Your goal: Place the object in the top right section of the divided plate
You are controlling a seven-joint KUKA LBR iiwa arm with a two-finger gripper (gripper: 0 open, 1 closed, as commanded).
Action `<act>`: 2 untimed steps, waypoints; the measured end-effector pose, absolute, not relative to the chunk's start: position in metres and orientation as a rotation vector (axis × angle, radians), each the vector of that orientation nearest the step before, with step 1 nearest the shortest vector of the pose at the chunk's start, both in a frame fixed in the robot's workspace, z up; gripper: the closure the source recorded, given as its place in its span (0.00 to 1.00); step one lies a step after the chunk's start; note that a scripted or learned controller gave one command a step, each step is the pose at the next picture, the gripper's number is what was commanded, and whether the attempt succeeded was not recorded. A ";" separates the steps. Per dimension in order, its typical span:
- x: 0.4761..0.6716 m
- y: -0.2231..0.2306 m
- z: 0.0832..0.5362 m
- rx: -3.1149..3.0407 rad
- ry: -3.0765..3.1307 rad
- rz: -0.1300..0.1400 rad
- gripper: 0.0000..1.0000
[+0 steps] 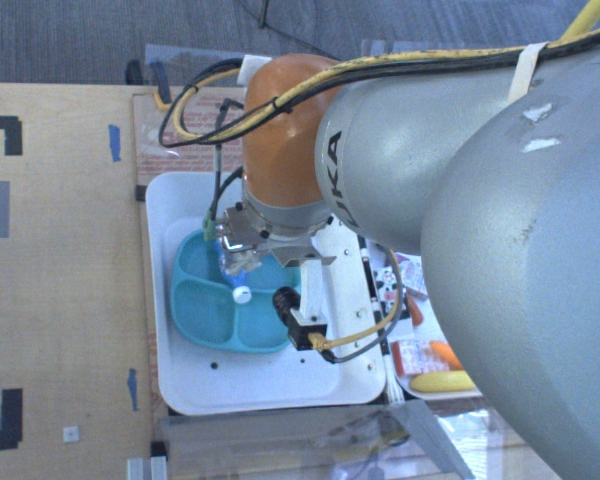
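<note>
Gripper (242, 268) over teal divided plastic plate (205, 303) in shallow white bin (180, 383); finger state unclear. Small white round object (241, 294) beneath. Yellow item (442, 380) at 4 o'clock.

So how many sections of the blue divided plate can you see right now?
3: one upper left, one lower left, one along the bottom of the divided plate. The arm covers its right side, so more may be hidden.

Along the top of the frame you see dark grey carpet (100, 13) with a thin black cable (265, 3) trailing over it. On the left lies a pale wooden board (60, 268), marked with black corner marks (8, 133) and bits of blue tape (114, 143).
</note>
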State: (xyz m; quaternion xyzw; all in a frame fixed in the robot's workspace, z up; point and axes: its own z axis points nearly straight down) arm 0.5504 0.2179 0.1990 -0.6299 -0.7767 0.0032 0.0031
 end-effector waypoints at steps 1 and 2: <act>0.505 0.217 0.188 -1.920 -2.482 0.006 1.00; 0.505 0.217 0.188 -1.921 -2.482 0.006 0.00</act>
